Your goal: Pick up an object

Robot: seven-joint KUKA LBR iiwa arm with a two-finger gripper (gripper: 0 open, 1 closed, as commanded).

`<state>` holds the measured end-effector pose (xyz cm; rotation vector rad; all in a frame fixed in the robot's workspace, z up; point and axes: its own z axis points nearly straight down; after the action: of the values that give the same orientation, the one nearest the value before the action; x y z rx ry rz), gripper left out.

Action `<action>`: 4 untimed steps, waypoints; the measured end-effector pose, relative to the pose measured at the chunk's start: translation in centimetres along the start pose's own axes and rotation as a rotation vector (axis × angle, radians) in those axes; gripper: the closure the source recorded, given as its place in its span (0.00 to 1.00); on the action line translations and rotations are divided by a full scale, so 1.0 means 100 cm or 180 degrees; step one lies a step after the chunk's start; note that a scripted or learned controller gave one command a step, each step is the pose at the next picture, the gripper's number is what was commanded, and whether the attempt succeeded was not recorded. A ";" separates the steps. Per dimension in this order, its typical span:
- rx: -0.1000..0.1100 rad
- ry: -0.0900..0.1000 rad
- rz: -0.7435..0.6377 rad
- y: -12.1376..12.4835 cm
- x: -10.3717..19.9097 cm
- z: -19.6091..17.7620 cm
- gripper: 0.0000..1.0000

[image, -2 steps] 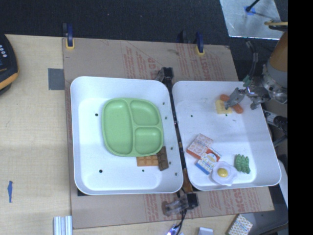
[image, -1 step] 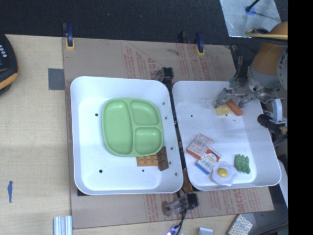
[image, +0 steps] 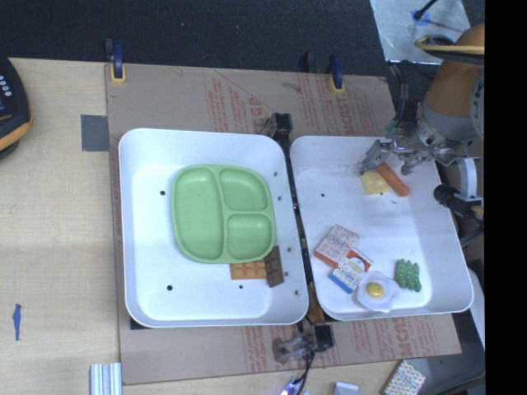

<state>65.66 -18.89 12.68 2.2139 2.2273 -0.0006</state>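
My gripper (image: pixel 389 163) hangs over the far end of the right bin (image: pixel 436 220), reaching in from the right. Its fingers are spread open, one at the left (image: pixel 368 164) and one at the right (image: pixel 410 163). Just below them lie a yellow block (image: pixel 374 185) and an orange carrot (image: pixel 395 183), side by side on the bin floor. Neither is between the fingers. Nearer the front of that bin lie a red and white packet (image: pixel 337 244), a blue and white packet (image: pixel 349 275), a fried egg (image: pixel 376 290) and a green broccoli piece (image: pixel 408 274).
The left bin (image: pixel 148 286) holds a green divided plate (image: pixel 224 212) with an orange wafer (image: pixel 247 271) and a brown bar (image: pixel 274 267) at its front edge. Clamps (image: pixel 282 126) sit where the bins meet. A dark device (image: pixel 10 105) lies at the far left.
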 end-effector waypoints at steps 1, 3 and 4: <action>0.0017 0.0003 0.0016 -0.033 0.005 -0.022 0.00; 0.0018 0.0006 0.0015 -0.046 0.001 -0.036 0.00; 0.0002 -0.0001 -0.0002 0.001 0.007 0.005 0.00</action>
<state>65.80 -18.20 12.20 2.2133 2.2281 -0.0019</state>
